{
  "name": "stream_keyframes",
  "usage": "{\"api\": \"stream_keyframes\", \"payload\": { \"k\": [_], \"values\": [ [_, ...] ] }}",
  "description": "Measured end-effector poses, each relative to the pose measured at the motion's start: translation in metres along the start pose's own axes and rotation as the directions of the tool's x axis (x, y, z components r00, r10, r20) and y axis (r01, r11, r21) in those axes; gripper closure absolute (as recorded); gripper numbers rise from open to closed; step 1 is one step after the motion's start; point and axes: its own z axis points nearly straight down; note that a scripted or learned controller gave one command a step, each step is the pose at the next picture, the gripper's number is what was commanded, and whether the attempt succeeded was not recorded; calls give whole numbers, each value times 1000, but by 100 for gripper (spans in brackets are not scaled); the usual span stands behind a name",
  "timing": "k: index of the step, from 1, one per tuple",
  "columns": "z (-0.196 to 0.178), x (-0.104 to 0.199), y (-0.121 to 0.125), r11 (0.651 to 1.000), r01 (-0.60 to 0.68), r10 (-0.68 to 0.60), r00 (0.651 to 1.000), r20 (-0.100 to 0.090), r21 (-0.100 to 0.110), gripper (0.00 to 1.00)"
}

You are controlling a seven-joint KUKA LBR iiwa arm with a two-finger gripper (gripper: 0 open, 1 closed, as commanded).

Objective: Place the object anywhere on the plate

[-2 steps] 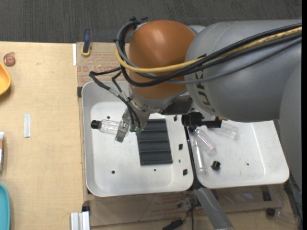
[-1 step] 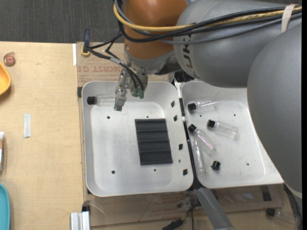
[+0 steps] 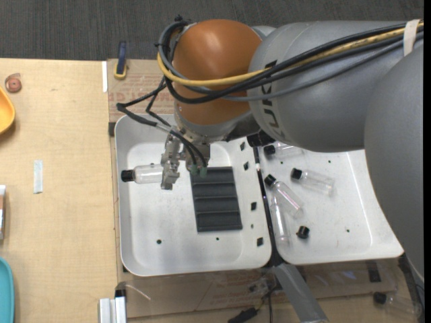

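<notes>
Camera view, from above at a slant.

Arm: grey, with a large orange band [image 3: 212, 66] above the wrist, reaching in from the right and hanging over the upper middle of the left bin. Black and yellow cables loop around the band.

Gripper [image 3: 170, 173]: pointing down into the left bin [image 3: 145, 247], its tip at the right end of a clear vial. Whether it is released or clenched on the vial I cannot tell; the tip is small and partly masked by cables.

Clear vial [image 3: 143, 174]: lying on its side on the floor of the left bin, black cap pointing left, near the bin's left wall.

Dark ribbed plate [image 3: 217, 199]: rectangular, lying flat in the left bin, just right of the gripper and apart from the vial.

Right bin [image 3: 350, 241]: white, beside the left bin. It holds several clear vials with black caps: one [image 3: 313, 180] lying toward the middle, one [image 3: 283, 195] slanted near the left wall, one [image 3: 281, 226] below it along the same wall, and a small black cap [image 3: 302, 232] close by.

Desk [image 3: 60, 247]: pale wood, left of the bins. An orange dish [image 3: 4, 116] is cut by the left edge; a small white strip [image 3: 38, 177] lies below it.
</notes>
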Motion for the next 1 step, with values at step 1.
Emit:
{"api": "stream_keyframes", "payload": {
  "k": [1],
  "values": [
    [0, 0, 0, 1000, 0, 0, 1000, 0, 0, 0]
  ]
}}
